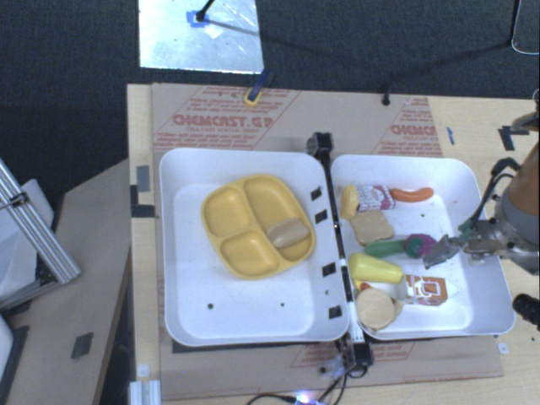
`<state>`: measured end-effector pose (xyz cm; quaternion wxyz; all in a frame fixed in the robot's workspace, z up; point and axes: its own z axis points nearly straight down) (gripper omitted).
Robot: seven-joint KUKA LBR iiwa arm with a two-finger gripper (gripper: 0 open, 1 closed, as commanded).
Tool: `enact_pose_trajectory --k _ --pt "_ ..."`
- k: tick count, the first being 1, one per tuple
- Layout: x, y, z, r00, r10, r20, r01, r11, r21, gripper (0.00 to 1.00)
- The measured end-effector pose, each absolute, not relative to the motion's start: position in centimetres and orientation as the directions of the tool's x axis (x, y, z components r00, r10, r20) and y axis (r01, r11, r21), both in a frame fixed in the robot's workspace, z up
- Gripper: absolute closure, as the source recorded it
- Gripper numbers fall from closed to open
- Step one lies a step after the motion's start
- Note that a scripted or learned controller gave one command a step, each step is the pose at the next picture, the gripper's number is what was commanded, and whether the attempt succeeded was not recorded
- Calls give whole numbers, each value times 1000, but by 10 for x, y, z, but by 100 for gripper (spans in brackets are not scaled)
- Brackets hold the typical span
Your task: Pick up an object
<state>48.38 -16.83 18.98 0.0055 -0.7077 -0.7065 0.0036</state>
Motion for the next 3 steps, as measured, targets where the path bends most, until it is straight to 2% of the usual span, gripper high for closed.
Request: enact_pose_trajectory --k 1,2,3 --pt "487 -168 197 -2 1000 -1 1000 2 1 0" --pt "481 -169 152 -1 1000 2 1000 1 -3 0" --pt "477 -174 105 -2 1000 7 1000 2 6 0"
